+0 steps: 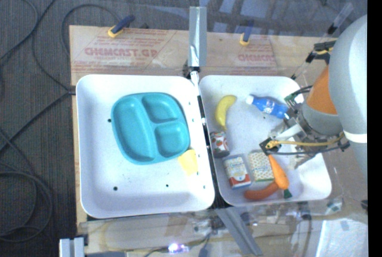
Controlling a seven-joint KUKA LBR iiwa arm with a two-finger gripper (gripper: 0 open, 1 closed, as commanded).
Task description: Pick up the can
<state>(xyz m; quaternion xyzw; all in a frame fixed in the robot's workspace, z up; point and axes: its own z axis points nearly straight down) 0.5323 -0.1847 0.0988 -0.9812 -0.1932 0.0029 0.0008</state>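
While the gripper [267, 144] hovers just above the orange carrot [278, 173], finger state impossible to tell, the small red-labelled metal can [219, 144] stands well to its left

The counter [137, 53], a pale brown board with faded red lettering, carries two shallow white bins touching side by side: the left bin [95, 190] and the right bin [310, 187]. Two yellow clamps [119, 26] grip its far edge.
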